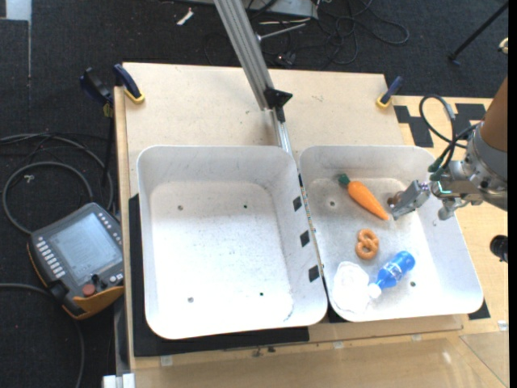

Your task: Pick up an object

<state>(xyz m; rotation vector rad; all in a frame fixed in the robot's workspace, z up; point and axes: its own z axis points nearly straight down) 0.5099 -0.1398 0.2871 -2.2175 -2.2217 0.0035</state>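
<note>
Over the right bin (467, 275) we are hovering our pincer (426, 200), fingers spread apart and gripping nothing, just beside the carrot (367, 200) lying on the bin floor, apparently lining up to grasp it.

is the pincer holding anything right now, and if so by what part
Nothing is held. The pincer hangs open over the right bin, just right of the toy carrot, with nothing between its fingers.

carrot (367, 200) behind pretzel (367, 243), bottle (392, 270) in front, all in right bin (460, 249)
</note>
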